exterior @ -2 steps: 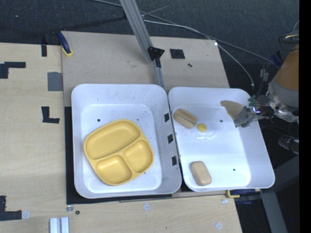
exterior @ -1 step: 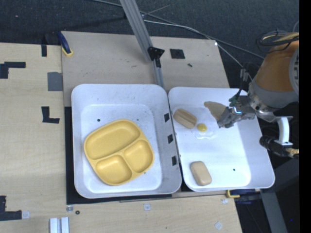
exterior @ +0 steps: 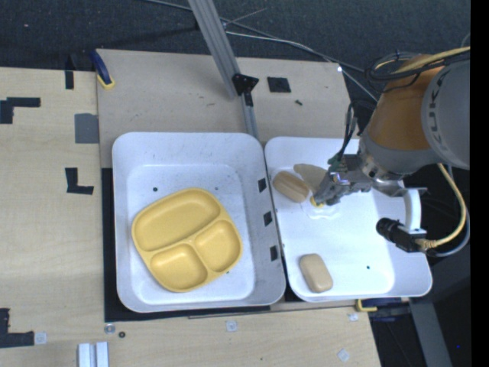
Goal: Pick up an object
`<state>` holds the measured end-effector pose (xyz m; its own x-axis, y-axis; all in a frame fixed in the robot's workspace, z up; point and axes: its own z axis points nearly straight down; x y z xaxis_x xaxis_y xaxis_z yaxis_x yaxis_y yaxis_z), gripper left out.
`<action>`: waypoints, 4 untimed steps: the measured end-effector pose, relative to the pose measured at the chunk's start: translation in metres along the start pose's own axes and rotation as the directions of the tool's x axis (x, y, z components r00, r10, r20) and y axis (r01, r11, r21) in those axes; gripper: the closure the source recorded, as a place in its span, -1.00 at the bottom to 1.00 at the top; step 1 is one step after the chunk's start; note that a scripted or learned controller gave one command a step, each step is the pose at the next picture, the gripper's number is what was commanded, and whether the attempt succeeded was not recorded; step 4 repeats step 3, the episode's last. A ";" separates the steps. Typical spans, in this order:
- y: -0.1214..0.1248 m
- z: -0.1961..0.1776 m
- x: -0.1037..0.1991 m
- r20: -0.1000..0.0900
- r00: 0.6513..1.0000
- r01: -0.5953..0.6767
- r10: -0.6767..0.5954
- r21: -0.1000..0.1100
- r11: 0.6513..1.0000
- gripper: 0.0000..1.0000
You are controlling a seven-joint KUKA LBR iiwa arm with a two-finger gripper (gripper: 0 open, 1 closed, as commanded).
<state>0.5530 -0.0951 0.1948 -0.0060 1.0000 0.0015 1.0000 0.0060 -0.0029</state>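
Note:
In the right bin (exterior: 397,277) lie two tan bread-like pieces: one oval piece (exterior: 290,186) near the bin's left wall and one squarish piece (exterior: 315,272) near its front edge. A flatter tan piece (exterior: 309,172) lies just behind the oval one. My gripper (exterior: 324,195) hangs low over the bin floor, just right of the oval piece and touching or almost touching it. Its fingertips (exterior: 318,199) point down toward the white floor. Whether anything sits between them is hidden by the wrist.
The left bin (exterior: 130,155) holds a yellow three-compartment tray (exterior: 186,238). A grey metal pole (exterior: 218,37) slants across the back of the bench. Black cables and a black fitting (exterior: 397,233) hang beside my wrist over the right bin's right side.

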 end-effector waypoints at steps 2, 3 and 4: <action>0.001 -0.012 0.118 0.000 1.000 0.001 -0.001 -0.001 1.000 1.00; -0.001 -0.006 0.173 0.001 1.000 0.000 0.000 0.000 1.000 1.00; -0.001 -0.006 0.173 0.001 1.000 0.000 0.000 0.000 1.000 1.00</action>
